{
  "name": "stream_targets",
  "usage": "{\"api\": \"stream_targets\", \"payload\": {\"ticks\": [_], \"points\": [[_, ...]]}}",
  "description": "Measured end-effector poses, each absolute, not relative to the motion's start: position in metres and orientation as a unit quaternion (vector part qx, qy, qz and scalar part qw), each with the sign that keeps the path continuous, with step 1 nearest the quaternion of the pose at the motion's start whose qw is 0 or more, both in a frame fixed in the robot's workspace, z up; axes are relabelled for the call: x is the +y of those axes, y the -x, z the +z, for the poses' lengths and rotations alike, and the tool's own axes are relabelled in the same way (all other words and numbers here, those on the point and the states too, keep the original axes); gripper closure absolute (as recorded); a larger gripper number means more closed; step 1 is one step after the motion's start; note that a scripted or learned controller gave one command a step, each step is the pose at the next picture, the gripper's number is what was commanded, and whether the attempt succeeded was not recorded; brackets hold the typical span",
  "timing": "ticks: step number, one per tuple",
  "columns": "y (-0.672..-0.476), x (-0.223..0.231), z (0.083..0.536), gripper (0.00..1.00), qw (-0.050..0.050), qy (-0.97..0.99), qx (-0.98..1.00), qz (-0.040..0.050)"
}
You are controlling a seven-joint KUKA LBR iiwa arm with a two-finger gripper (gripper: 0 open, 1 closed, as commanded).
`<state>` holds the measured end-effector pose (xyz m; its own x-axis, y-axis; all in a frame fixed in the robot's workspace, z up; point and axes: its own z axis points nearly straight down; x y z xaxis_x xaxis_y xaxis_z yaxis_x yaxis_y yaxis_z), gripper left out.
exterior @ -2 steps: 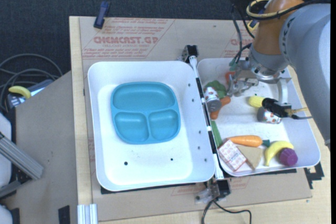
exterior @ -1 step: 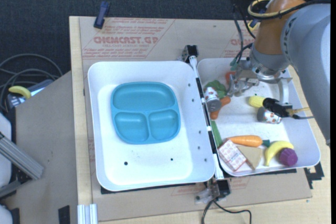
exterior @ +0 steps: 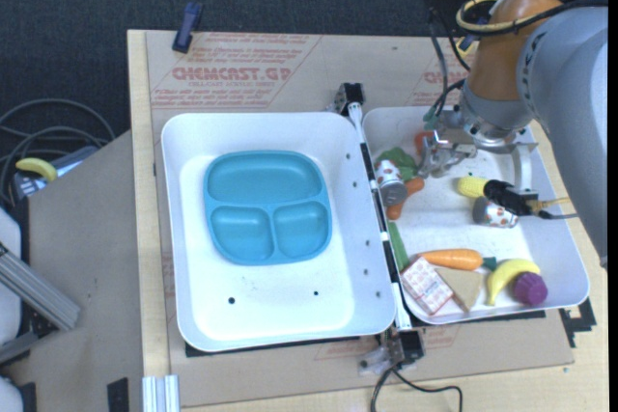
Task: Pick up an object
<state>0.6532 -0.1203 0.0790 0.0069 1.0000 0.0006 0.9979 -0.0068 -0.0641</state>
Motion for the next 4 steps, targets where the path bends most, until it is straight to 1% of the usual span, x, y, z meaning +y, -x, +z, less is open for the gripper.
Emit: {"api": "stream_targets", "payload": {"ticks": [1,2,3,4], "points": [[-0.581,-0.113,0.084,0.0,0.001,0.708,-0.707,0.0002],[-0.667,-0.15,0.085,0.0,-0.001,0.707,-0.707,-0.0002],[-0.586,-0.206,0.18,0.0,-0.001,0.707,-0.707,0.0002],[-0.664,-0.22,0.144,0.0,-0.001,0.707,-0.707,0.0]]}}
